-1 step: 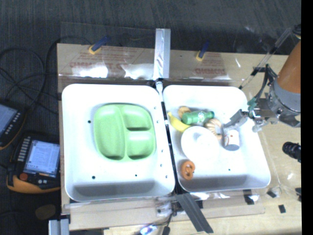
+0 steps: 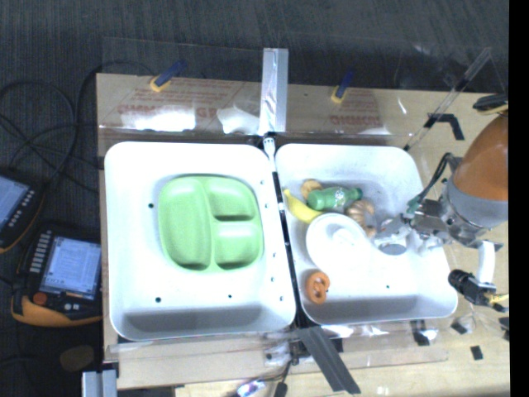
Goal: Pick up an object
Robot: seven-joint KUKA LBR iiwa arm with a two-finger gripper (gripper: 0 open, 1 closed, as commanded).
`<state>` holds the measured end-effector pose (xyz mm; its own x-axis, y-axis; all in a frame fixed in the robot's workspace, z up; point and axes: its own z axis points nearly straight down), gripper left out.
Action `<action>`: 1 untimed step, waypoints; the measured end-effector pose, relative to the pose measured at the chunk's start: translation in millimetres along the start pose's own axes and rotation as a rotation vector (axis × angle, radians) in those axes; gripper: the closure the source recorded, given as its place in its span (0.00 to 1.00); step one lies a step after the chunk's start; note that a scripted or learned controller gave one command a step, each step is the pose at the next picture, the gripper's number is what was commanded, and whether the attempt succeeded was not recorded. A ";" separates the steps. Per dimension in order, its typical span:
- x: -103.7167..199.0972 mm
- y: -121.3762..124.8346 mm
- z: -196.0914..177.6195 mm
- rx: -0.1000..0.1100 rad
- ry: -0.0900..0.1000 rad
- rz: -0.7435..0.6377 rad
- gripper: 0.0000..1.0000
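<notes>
Camera view: the left bin [image 2: 124,296] holds a green divided plate [image 2: 209,222]. The right bin [image 2: 413,300] holds a yellow banana [image 2: 299,208], a green bottle [image 2: 334,197], a white bowl [image 2: 336,240] and an orange round toy [image 2: 316,284]. The gripper [image 2: 395,240] is low inside the right bin beside the bowl; I cannot tell its opening.

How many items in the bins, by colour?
Green: 2, divided tray and bottle
Yellow: 1, banana
White: 1, round dish
Orange: 1, small round toy
Tan: 2, pieces
Total: 7
</notes>
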<state>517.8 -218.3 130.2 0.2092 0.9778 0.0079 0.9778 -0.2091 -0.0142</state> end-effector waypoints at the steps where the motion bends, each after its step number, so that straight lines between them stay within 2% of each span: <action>1: 23.0 36.5 40.0 -0.017 0.005 -0.107 0.00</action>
<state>557.8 -203.0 89.9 0.1040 0.9945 0.0132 0.9946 -0.1041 0.0039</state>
